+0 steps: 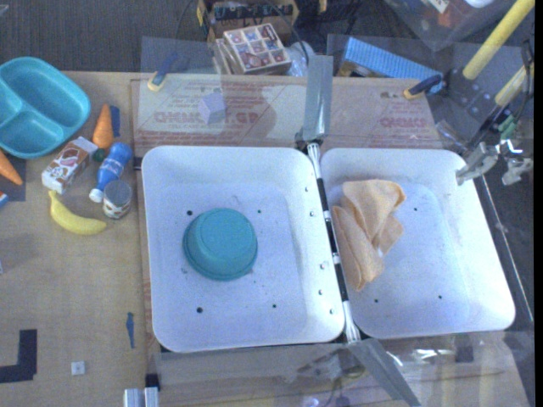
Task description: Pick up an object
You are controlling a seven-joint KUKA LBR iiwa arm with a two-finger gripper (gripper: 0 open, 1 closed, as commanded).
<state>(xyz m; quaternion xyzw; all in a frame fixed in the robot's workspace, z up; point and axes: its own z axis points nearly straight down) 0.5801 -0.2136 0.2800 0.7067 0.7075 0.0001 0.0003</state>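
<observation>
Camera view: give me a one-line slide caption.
Gripper at the right bin's far corner; tan cloth inside, teal bowl in left bin.

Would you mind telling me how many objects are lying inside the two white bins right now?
2: a teal bowl, upside down in the left bin, and a crumpled tan cloth in the right bin. Something small could be hidden beneath either.

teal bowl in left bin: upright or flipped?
Flipped: the round teal plastic bowl shows a flat closed base on top, wider rim down on the left white bin.
</observation>
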